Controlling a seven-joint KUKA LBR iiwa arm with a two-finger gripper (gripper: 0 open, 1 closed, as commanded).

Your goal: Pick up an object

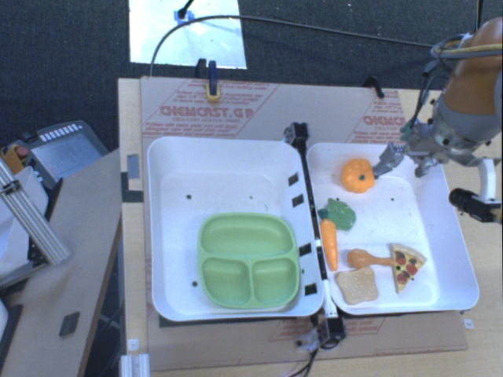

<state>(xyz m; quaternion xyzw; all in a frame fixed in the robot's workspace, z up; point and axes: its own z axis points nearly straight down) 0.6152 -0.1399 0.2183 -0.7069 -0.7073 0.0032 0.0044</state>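
Presently listed, right bin (452, 234): pumpkin (357, 175), orange, near the far left corner; end effector (405, 162) just to its right, over the bin's far edge. One finger (386, 162) angles down toward the pumpkin, its tip close beside the fruit; whether they touch cannot be told. Second finger (424, 166) stands well apart from the first, so the end effector is spread, with nothing between the fingers.

Same bin, nearer: green leafy piece (338, 213) at the left wall; carrot (328, 244) just below it, lying along the divider; drumstick (369, 258) to the carrot's right; pizza slice (406, 266) touching or nearly touching the drumstick's end; bread slice (358, 286) at the near left corner.

Left bin (181, 179): green three-compartment tray (248, 259), toward the near right corner.

Arm (471, 85): grey with orange band, entering from the right.

Surface (236, 108): board under both bins, printed in red "CHEMCAST GP", read once above the left bin and repeated, partly legible, above the right bin and along the near edge. Yellow clamp (212, 81) at the board's far edge.
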